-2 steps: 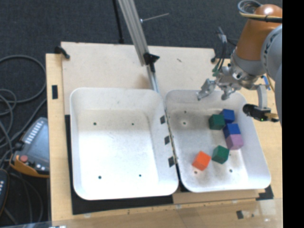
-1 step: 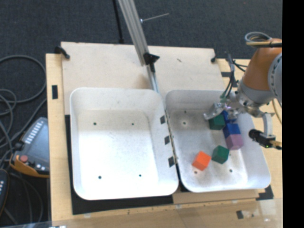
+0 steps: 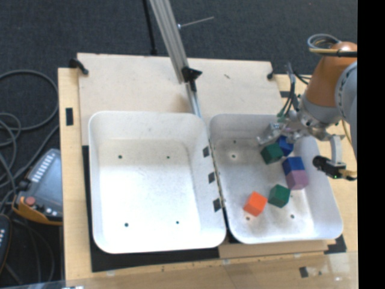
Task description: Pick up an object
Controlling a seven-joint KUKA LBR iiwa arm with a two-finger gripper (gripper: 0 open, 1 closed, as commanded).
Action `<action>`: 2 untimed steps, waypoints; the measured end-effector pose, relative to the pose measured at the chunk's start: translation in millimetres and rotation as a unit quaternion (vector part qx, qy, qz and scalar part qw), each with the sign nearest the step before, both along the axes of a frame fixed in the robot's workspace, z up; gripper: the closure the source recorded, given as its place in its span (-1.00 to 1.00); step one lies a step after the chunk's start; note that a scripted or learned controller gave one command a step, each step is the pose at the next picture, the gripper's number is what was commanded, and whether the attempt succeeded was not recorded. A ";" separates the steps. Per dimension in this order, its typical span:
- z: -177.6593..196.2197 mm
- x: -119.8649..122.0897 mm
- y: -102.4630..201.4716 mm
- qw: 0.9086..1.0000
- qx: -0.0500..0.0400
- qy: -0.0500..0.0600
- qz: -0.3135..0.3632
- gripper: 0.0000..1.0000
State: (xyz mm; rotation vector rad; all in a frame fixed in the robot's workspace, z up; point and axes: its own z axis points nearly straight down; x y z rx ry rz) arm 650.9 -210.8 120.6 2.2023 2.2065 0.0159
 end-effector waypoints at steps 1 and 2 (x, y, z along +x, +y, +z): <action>-1.8 -2.1 -1.2 1.000 0.000 0.003 0.001 -1.00; -2.2 -9.6 -2.4 1.000 -0.001 0.001 0.001 -1.00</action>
